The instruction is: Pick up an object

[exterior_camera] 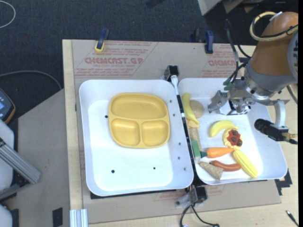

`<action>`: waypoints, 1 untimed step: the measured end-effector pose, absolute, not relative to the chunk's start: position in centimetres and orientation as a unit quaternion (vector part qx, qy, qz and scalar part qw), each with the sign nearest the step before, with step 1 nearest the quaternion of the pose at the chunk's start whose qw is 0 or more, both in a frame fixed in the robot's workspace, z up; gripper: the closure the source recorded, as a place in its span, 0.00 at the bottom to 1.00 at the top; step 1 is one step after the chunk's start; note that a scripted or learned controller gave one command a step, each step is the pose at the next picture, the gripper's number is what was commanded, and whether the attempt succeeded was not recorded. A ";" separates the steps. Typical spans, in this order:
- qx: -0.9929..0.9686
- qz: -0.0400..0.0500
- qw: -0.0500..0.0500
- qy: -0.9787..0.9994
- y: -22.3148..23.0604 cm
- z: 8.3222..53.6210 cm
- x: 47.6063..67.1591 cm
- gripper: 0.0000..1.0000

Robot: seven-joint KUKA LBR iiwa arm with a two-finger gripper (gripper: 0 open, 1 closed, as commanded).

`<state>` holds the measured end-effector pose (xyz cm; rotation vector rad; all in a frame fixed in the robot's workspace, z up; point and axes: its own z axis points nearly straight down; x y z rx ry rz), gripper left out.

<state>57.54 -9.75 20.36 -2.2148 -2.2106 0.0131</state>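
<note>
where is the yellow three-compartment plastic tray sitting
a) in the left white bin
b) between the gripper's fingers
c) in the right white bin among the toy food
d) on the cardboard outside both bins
a: the yellow three-compartment plastic tray lies flat in the left white bin, while the toy food, such as the orange carrot, is in the right white bin.

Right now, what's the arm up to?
The arm's gripper hangs over the back of the right bin, above a pile of toy food: banana, carrot, corn, pizza slice. Nothing is between its fingers. The left bin holds a yellow divided tray.
</note>
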 end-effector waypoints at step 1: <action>-0.707 0.000 0.001 -0.707 -9.7 21.0 57.8 0.00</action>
